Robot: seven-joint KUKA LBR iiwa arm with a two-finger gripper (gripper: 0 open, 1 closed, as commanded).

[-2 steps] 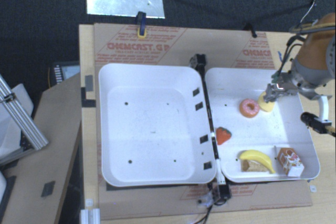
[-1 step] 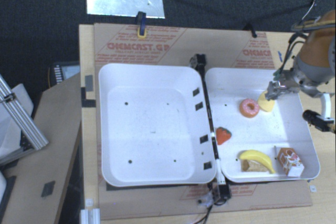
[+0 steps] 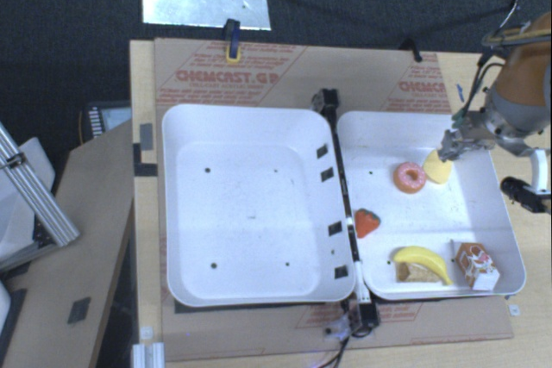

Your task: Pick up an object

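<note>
Right bin (image 3: 492,211): donut (image 3: 410,177), lemon (image 3: 438,169), strawberry (image 3: 367,222), banana (image 3: 423,259), carton (image 3: 477,265).

Position: one fixed camera above the desk (image 3: 285,56); set back, not close
Direction: looks down at a slant; the far desk edge lies toward the top of the frame
Coverage: left bin (image 3: 177,129) and right bin (image 3: 509,267) both whole; dark floor beyond
Arm: the arm (image 3: 522,86) enters from the right edge
</note>
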